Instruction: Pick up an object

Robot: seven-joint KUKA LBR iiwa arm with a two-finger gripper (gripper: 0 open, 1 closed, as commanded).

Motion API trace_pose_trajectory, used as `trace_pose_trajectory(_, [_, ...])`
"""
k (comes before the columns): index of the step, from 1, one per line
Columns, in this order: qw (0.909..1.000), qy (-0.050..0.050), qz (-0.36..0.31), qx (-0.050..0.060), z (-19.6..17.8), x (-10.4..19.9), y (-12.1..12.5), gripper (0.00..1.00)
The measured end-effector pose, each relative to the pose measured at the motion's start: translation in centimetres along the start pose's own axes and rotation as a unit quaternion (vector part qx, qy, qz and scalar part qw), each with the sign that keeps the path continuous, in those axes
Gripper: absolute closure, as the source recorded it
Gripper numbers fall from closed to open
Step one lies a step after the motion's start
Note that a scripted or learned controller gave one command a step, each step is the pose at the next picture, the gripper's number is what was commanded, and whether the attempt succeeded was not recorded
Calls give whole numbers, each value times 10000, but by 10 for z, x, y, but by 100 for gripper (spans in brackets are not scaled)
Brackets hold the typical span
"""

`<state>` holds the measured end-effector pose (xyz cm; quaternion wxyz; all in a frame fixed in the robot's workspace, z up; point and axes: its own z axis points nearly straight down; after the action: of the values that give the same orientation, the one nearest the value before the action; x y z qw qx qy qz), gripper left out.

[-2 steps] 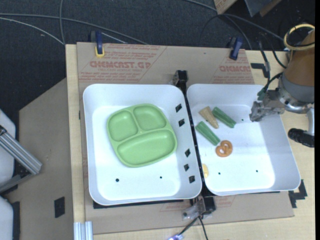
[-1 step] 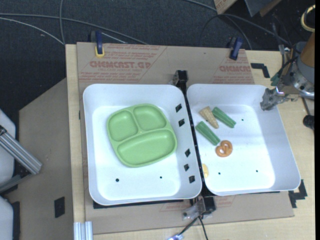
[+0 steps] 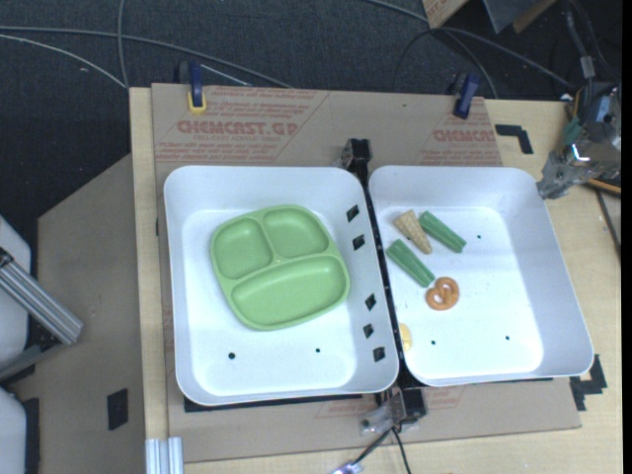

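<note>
A metallic grey gripper (image 3: 571,166) with pale, silvery parts and thin dark cables.

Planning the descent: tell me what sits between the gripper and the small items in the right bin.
Nothing visible blocks it. The gripper sits outside the right bin, past its far right corner. The two green pieces, the tan piece and the orange ring lie uncovered on the bin floor; only the low rim lies between.
</note>
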<state>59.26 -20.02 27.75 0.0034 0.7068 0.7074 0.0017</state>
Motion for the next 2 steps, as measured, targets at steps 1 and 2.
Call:
trace_pose_trajectory(1, [10000,23,-24,40,0,52,2,100])
trace_pose_trajectory(2, [10000,27,-21,53,17,99,-5,100])
